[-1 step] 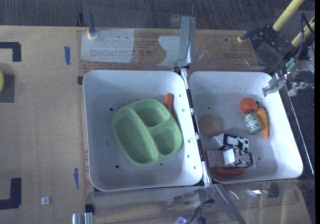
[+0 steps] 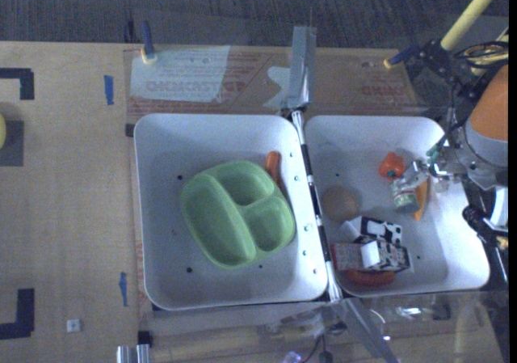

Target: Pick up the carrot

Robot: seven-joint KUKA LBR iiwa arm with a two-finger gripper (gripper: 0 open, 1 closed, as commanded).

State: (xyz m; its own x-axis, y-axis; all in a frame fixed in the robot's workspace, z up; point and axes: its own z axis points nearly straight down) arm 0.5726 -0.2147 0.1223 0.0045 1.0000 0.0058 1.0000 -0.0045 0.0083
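The carrot (image 2: 419,201) is a slim orange piece with a pale green end (image 2: 404,194). It sits in the right part of the right bin (image 2: 460,260). My gripper (image 2: 422,178) reaches in from the right and hangs directly over the carrot's upper end. The tool's metal parts overlap the carrot there, hiding any contact. The arm's orange band (image 2: 494,115) shows at the right edge.
In the right bin, a round orange item (image 2: 392,165) lies just left of the gripper. Further left and forward are a brown ball (image 2: 340,203), a checkered box (image 2: 380,231), a red-and-white box (image 2: 365,256) and a red piece (image 2: 371,277). The left bin (image 2: 153,192) holds a green divided plate (image 2: 238,212) and a small orange-red piece (image 2: 273,163).
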